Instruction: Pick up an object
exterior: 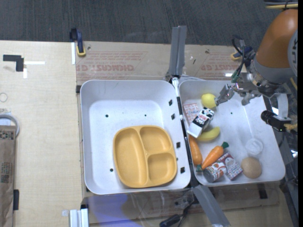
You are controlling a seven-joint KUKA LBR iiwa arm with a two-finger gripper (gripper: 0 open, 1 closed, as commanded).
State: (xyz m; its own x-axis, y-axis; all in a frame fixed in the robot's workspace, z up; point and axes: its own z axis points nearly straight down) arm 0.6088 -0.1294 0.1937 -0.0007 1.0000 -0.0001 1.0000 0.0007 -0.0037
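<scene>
Lemon (208,100) beside claw (226,94), grip state unclear; two carrots (211,156), one plate (144,156).

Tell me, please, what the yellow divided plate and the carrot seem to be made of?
Divided plate: probably moulded plastic, one even yellow with a soft satin sheen. Carrot: likely a plastic toy, smooth uniform orange with a green top, though real cannot be excluded.

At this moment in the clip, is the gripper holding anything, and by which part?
Nothing is held. The gripper hangs over the back of the right bin, just right of the lemon, with no object between its jaws.
</scene>
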